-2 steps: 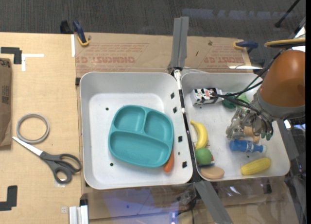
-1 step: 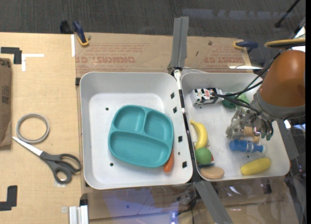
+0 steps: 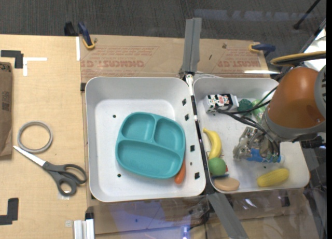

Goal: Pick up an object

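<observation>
My gripper (image 3: 248, 149) reaches down into the right bin (image 3: 236, 190) from the right, under the orange wrist band. Its metal fingers hang over the bin floor beside a small blue object (image 3: 265, 156). A banana (image 3: 213, 143) lies to its left, with a green ball (image 3: 218, 167) and a tan oval piece (image 3: 225, 184) below it. A yellow lemon-shaped toy (image 3: 272, 177) lies at the bin's front right. A small white printed box (image 3: 221, 100) and a green item (image 3: 245, 104) sit at the back.
The left bin (image 3: 98, 98) holds a teal divided plate (image 3: 151, 145) with an orange carrot (image 3: 180, 173) at its right edge. Scissors (image 3: 54, 169) and a tape roll (image 3: 35, 136) lie on the bench at left. A metal post (image 3: 191, 46) stands behind the bins.
</observation>
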Controlling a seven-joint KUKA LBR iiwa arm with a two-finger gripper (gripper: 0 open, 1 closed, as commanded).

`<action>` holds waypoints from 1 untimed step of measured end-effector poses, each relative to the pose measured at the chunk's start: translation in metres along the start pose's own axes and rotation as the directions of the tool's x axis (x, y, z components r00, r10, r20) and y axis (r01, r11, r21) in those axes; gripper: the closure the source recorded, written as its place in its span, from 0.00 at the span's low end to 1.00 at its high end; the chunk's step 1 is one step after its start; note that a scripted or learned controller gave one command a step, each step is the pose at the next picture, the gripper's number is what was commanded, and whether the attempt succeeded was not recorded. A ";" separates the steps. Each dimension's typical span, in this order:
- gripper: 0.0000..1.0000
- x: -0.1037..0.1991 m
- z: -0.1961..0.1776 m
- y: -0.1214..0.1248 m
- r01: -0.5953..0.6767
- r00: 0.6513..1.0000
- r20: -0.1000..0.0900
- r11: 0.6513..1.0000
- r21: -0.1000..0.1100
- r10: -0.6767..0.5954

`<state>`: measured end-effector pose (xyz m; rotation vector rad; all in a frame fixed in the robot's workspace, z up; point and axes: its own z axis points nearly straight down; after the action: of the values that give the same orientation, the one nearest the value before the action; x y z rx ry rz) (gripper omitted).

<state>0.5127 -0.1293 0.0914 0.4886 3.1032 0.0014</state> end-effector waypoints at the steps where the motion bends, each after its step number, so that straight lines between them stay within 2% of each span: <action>1: 0.00 -0.083 -0.002 0.002 0.030 1.000 0.005 1.000 0.000 -0.030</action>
<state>0.5924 -0.1526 0.0929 0.4417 3.1056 0.0003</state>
